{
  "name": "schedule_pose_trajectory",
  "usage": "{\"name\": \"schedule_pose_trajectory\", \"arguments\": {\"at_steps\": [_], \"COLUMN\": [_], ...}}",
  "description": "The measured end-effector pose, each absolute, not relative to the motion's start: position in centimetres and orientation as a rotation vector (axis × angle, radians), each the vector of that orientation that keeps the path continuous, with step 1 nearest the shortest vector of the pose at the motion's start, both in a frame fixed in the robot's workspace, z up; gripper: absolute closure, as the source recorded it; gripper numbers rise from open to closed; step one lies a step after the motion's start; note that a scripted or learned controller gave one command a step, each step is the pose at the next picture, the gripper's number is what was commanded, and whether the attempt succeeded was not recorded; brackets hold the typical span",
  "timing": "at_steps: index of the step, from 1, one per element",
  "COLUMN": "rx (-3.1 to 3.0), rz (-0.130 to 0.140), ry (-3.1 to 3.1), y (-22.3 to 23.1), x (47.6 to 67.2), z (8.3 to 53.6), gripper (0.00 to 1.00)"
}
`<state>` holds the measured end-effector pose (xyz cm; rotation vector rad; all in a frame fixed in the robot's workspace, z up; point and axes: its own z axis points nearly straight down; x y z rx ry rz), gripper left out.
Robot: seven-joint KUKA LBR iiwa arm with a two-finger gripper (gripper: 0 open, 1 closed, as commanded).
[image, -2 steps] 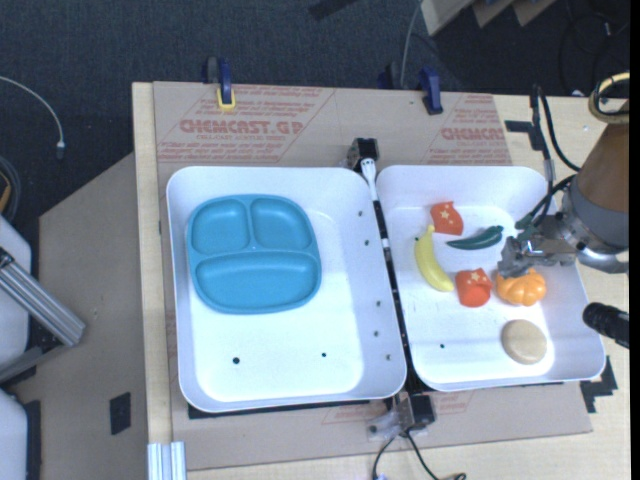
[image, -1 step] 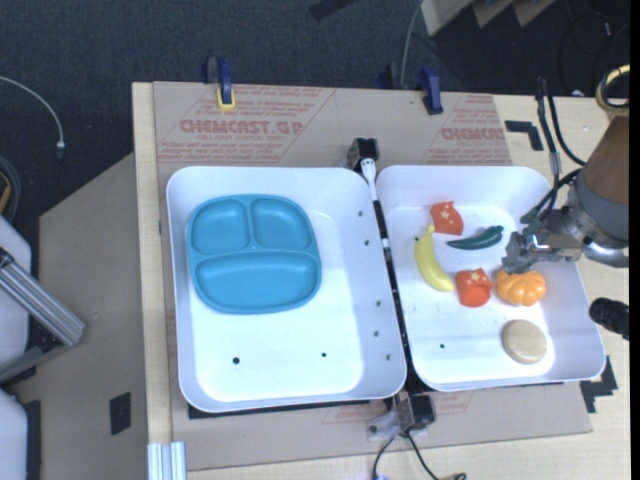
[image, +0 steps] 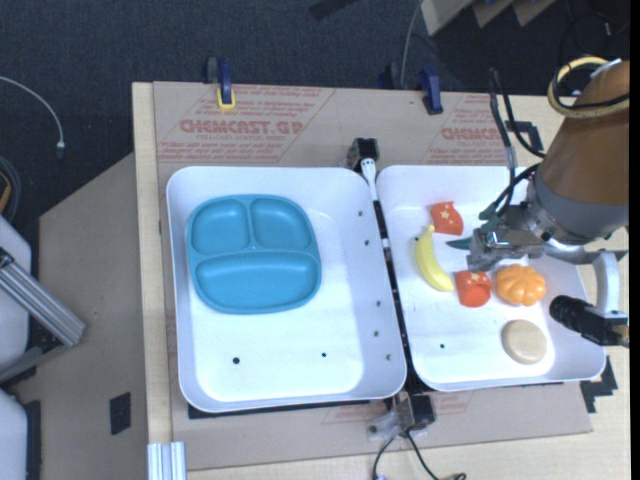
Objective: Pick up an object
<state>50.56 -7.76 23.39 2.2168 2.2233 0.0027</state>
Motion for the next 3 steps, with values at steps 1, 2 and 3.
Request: {"name": "schedule_pose_trajectory", "arguments": {"at_steps": [1, 2, 3], "rx": [2.219, 2.22, 2.215], "rz": [-0.001, -0.003, 0.004], "ry": [2.228, 2.226, 2.226], "y": [-3.1, 2.1, 7.1], "x": [50.9, 51.2, 51.8], "z": [22.3, 21.3, 22.6], "gripper": [1.0, 1.0, 1.0]}}
